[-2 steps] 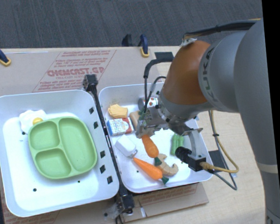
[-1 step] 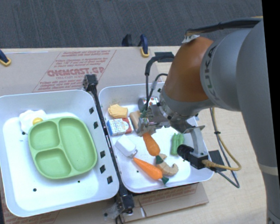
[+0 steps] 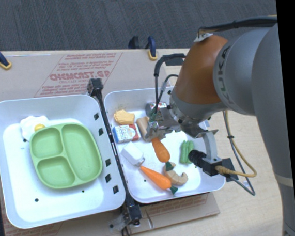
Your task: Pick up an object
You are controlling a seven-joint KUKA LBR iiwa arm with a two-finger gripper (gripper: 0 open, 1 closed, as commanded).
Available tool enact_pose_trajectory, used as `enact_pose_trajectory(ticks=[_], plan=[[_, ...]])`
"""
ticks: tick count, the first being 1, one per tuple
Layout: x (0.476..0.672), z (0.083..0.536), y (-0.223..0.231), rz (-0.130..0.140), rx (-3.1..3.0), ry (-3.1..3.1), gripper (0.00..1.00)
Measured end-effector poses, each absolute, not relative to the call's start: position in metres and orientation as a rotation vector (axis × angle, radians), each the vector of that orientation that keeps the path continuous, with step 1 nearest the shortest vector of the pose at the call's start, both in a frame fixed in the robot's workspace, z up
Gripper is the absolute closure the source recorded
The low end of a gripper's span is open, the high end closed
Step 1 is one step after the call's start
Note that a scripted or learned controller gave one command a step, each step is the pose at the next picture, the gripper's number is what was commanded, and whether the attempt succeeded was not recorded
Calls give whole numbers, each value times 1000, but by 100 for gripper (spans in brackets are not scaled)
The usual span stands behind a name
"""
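Looming closest to the lens from my console is the arm's orange band [image 3: 202, 70], with the grey wrist below it reaching over the right bin [image 3: 208, 184]. I take that bin as my landmark. Over its middle, toward the far wall, sits the gripper [image 3: 156, 127], low among the toys; whether it is spread or pressed together I cannot tell, since the wrist body and cabling cover the tip. Just on the near side of it lies a small orange carrot [image 3: 161, 151], and nearer the bin's front wall a longer carrot [image 3: 156, 177] lies slantwise, with a tan mushroom-like piece [image 3: 177, 178] touching its green end. A green pod [image 3: 185, 151] rests toward the bin's right side, a white block [image 3: 132, 154] toward its left, and a yellow wedge [image 3: 123, 117] and a red-and-blue carton [image 3: 125, 133] sit near its far-left corner. Left of the landmark bin, the left bin [image 3: 16, 205] holds a green divided plate [image 3: 65, 154]. I judge this as the descent-and-grasp step, nothing yet lifted. Next I would want closure on whatever sits under the tip, likely the small orange carrot or the tan piece beside the carton, then a straight lift clear of the neighbours.
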State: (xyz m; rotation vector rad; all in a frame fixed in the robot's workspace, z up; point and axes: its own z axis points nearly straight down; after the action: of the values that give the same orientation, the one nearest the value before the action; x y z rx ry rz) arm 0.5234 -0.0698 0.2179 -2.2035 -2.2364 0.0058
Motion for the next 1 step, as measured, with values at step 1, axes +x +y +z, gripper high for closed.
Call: enact_pose_trajectory(ticks=[1], plan=[[524,228,-70,5,-2199,-2242,100]])
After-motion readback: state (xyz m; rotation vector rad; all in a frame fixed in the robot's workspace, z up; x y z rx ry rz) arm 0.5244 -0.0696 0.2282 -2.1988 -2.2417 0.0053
